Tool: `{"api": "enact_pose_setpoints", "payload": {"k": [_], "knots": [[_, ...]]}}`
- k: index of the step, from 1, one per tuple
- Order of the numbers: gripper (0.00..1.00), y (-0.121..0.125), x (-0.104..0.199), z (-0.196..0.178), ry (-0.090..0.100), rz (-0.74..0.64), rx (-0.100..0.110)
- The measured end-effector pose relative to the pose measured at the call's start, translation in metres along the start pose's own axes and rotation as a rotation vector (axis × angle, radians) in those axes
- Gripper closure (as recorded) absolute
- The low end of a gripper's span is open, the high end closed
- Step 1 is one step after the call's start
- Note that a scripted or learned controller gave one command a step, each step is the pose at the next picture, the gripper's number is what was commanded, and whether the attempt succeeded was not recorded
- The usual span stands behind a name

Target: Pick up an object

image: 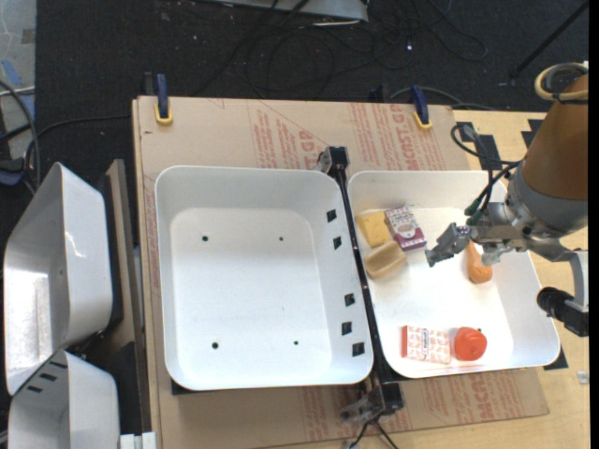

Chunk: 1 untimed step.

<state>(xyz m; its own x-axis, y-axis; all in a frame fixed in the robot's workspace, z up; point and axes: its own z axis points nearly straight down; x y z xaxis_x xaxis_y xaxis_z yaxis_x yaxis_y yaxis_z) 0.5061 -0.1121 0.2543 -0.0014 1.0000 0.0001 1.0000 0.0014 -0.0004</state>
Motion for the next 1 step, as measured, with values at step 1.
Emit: {"api": "enact_pose_setpoints", "payload": {"k": [1], "knots": [[0.0, 0.0351, 0.0028, 0.1696, -0.001, 0.002, 0.002]]}}
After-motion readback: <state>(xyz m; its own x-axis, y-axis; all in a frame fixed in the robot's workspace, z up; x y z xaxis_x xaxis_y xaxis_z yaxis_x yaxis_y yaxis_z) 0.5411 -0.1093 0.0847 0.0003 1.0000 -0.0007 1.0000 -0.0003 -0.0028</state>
